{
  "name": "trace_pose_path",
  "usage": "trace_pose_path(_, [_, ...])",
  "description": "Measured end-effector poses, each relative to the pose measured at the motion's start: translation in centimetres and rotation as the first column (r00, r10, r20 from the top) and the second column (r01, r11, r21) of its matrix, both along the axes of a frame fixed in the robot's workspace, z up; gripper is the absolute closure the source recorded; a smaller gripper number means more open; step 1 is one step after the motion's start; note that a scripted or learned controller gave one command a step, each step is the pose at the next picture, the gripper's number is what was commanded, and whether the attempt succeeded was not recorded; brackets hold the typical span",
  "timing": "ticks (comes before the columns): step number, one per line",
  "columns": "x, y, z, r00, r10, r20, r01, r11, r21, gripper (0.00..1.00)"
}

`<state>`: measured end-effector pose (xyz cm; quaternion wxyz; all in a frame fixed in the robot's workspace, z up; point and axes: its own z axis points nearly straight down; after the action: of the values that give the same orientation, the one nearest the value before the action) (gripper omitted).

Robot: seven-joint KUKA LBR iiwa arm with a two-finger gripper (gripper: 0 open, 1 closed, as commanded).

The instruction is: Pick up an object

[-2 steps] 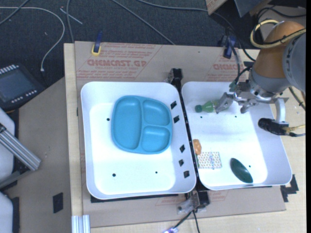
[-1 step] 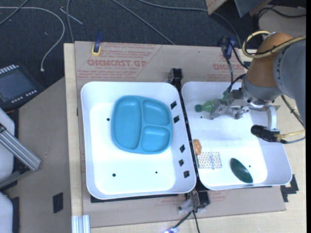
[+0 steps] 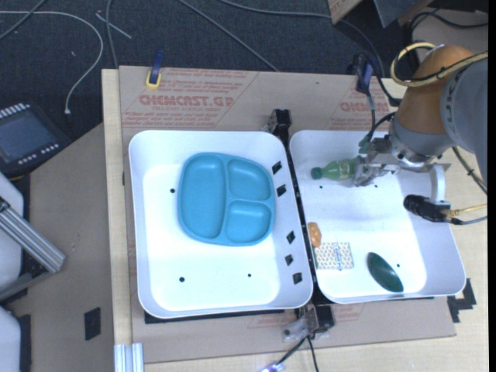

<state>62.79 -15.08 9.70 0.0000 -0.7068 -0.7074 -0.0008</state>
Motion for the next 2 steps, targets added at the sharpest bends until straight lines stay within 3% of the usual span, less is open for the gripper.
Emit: trace_pose_path(2, [-0.8,-0.6,9.4,1.000,-0.002,0.005,0.002,1.000,-0.003,1.00])
